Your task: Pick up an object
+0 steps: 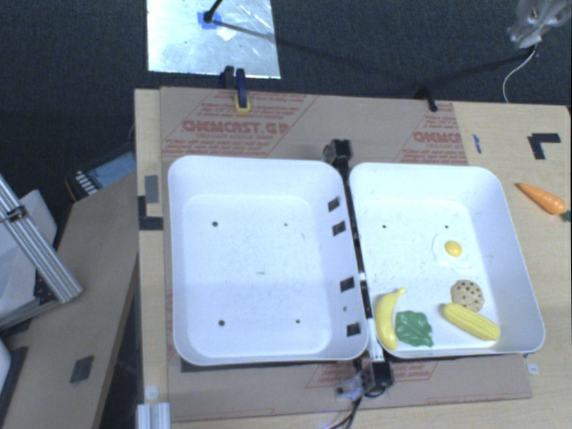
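The right bin holds several toy foods near its front. A fried egg lies toward the right wall. Below it sits a brown cookie, with a yellow corn cob just in front of that. A banana lies by the bin's left wall, next to a green leafy piece. My gripper hangs blurred at the top right corner, high and far behind the bins, away from every object.
The left bin stands beside the right one. An orange carrot lies on the bench outside the right bin. A shiny metal sheet lies on the dark floor behind the bench.
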`<state>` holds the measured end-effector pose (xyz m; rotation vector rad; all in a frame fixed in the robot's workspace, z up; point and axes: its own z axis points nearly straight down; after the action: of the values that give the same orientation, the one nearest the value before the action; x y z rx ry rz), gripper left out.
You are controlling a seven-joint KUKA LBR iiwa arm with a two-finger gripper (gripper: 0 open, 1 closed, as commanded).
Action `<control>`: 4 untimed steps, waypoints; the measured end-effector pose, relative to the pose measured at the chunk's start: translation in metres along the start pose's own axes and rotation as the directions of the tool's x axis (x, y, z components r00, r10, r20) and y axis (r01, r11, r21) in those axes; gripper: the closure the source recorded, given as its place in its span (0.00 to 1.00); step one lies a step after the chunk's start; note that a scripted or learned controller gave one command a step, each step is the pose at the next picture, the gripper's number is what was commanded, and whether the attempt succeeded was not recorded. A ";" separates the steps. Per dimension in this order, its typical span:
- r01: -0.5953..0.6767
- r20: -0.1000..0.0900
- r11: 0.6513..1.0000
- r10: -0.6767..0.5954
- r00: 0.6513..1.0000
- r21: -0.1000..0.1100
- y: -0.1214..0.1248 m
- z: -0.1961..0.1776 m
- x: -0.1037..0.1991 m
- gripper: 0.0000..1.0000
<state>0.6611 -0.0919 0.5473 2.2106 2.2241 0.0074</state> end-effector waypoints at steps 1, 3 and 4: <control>0.003 0.000 1.000 -0.003 1.000 -0.003 0.000 -0.011 0.001 1.00; 0.008 0.002 1.000 -0.008 1.000 -0.009 0.001 -0.035 0.001 1.00; -0.007 -0.002 1.000 0.007 1.000 0.020 0.004 0.224 -0.027 1.00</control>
<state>0.6670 -0.1186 0.3236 2.2293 2.2277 -0.0130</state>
